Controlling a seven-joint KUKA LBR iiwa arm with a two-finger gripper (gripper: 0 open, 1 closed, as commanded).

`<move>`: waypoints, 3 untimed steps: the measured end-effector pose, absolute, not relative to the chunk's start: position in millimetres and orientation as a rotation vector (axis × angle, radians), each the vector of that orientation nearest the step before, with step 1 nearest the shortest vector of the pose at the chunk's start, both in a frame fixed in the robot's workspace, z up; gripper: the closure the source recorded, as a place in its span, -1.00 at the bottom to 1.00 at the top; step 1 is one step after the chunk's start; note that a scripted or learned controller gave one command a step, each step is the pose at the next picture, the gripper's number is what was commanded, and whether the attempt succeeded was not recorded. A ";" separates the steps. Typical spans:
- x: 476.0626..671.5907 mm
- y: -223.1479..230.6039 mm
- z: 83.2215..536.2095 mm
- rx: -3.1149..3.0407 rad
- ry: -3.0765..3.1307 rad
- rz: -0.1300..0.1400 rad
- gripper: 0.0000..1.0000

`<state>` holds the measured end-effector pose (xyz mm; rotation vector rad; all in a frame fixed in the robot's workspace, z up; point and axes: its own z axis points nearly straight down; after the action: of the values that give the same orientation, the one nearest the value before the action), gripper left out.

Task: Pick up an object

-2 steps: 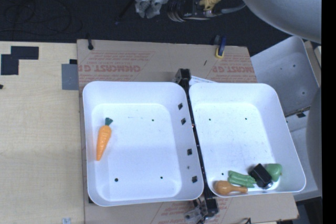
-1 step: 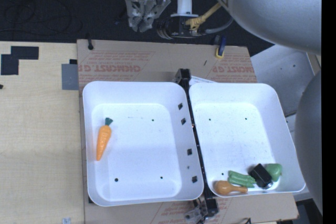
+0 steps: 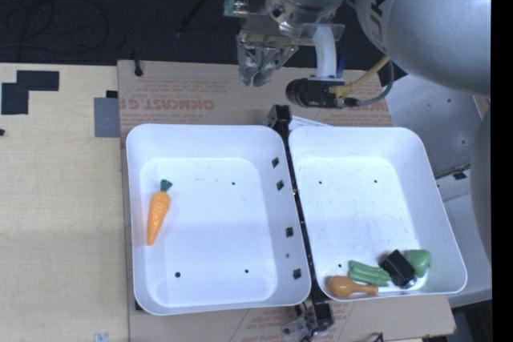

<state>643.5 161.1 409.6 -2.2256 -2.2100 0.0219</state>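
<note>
The claw (image 3: 258,74) hangs beyond the far edge of the left bin (image 3: 140,142), holding nothing; whether it is spread, I cannot tell. A toy carrot (image 3: 158,212) lies alone at that bin's left, likely the easiest pick since nothing crowds it.

Carrot (image 3: 158,210) in left bin (image 3: 200,142)

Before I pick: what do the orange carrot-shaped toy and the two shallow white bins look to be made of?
The orange carrot-shaped toy with a green top looks like moulded plastic: flat, uniform colour, smooth satin skin. Rubber or foam cannot be ruled out. The two shallow white bins, left and right, look like thin formed plastic: rounded corners, rolled rims, soft sheen.
</note>
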 end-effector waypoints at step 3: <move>631.4 63.4 343.8 -2.225 -2.207 0.023 1.00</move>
<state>631.4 63.4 343.8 -2.2247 -2.2074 0.0225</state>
